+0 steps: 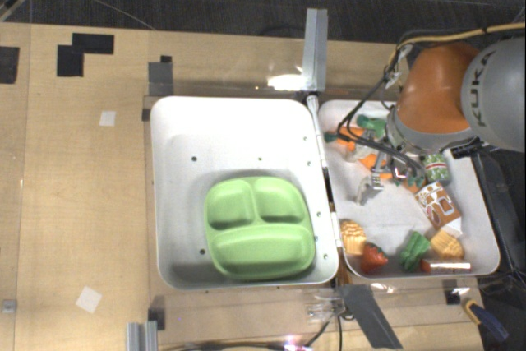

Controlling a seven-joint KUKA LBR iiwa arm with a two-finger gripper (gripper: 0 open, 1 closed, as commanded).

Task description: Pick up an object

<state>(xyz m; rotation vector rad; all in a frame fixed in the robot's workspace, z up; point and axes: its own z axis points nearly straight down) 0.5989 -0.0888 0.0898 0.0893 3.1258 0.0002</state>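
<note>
The arm point(460, 94) reaches in from the right over the far part of the right bin point(491, 255), its orange band above the wrist hanging over the bin's far right corner. The gripper point(371, 187) points down and to the left into the bin, its tip just above the bare white floor near the bin's middle; whether it is released or clenched cannot be told, and nothing is seen held in it.

The right bin holds a scatter of small toys. Along its near edge lie a yellow piece point(352, 236), a red piece point(373, 258) touching it, a green piece point(413, 249), a yellow corn-like piece point(448, 243) and a thin white stick point(448, 265). Just right of the gripper lie a brown-and-white carton point(437, 204) and, beyond it, a small green-labelled can point(436, 169). At the far side, partly under the arm, sit orange pieces point(349, 147) and a green piece point(371, 126); what they are cannot be made out.

The left bin point(177, 127) holds a green divided tray point(260, 228), lying upside-up in its near half, close to the near wall. Both bins sit side by side on the wooden desk point(74, 201), touching along a shared edge.
</note>
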